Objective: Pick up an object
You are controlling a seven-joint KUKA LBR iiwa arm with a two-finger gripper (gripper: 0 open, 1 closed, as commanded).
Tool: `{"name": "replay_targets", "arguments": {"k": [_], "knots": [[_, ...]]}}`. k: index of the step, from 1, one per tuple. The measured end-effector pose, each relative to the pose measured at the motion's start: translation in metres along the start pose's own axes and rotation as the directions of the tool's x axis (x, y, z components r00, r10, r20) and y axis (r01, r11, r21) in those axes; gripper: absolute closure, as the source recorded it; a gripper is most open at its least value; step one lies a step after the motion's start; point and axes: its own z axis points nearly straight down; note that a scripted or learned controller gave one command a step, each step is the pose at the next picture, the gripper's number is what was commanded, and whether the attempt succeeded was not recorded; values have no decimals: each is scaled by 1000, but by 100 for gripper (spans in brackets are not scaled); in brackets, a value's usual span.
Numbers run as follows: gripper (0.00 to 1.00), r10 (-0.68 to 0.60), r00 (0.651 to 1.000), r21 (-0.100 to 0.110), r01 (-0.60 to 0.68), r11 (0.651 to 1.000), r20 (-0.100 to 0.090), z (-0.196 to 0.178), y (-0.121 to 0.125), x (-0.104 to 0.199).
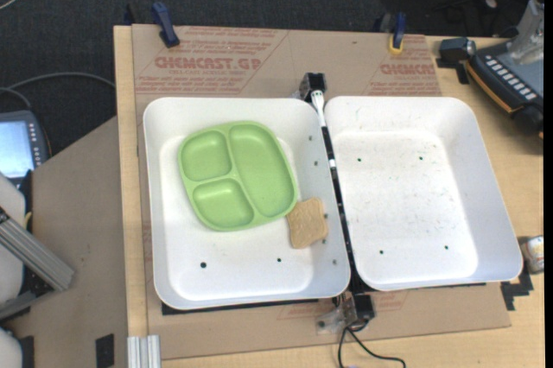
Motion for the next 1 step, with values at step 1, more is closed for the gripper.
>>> {"name": "replay_targets", "arguments": {"k": [1], "knots": [[100, -1, 1000, 27, 1, 1000, -6, 61, -43, 24]]}}
